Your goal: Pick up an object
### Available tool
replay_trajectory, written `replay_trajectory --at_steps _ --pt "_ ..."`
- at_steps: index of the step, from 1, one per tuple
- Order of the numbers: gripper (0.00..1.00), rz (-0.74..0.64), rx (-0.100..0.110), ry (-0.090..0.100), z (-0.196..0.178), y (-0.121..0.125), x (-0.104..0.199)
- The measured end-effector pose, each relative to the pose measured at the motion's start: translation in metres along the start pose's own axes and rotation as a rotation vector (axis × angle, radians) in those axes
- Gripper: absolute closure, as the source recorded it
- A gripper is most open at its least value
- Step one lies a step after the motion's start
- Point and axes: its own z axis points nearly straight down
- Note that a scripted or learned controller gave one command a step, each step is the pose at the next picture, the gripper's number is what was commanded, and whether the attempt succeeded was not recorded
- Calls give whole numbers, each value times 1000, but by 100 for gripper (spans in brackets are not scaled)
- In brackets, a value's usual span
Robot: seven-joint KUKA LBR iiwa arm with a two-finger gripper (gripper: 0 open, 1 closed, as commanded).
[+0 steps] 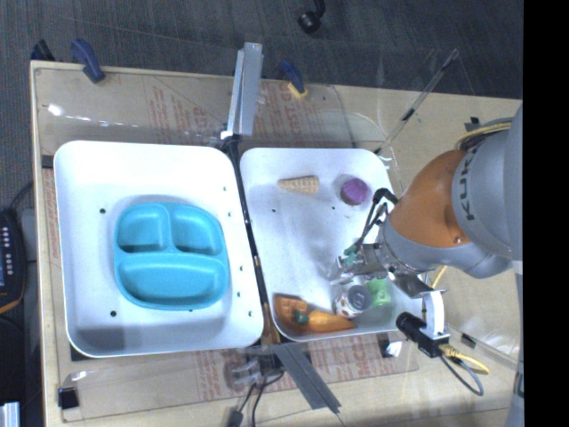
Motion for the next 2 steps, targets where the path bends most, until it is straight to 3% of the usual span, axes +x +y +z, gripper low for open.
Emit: replay_trajectory --at_steps 1,2 --pt "100 7 3 2 -51 95 -1" --pt "0 7 4 2 -51 95 -1"
